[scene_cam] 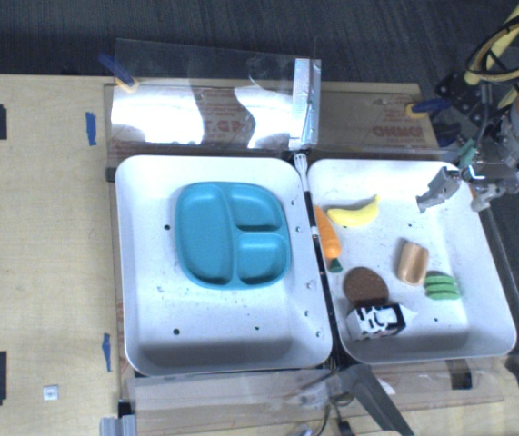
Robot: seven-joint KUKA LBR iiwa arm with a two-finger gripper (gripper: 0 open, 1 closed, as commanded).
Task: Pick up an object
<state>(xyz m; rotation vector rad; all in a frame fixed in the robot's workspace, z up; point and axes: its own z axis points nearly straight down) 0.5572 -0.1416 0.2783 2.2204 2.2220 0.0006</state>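
Across the right bin (491,271): banana (354,212) lying crosswise, carrot (328,236) pointing lengthwise beside the divider, brown cylinder (413,262) lying near-upright; claw (457,189) hovering open, empty.

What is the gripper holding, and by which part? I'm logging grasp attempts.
Nothing is held. The gripper hovers open at the right bin's upper right corner, apart from the banana.

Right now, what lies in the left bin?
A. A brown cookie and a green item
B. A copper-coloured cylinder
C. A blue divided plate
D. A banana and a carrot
C. The blue divided plate sits alone in the left bin, while the banana, carrot and copper-coloured cylinder all lie in the right bin.
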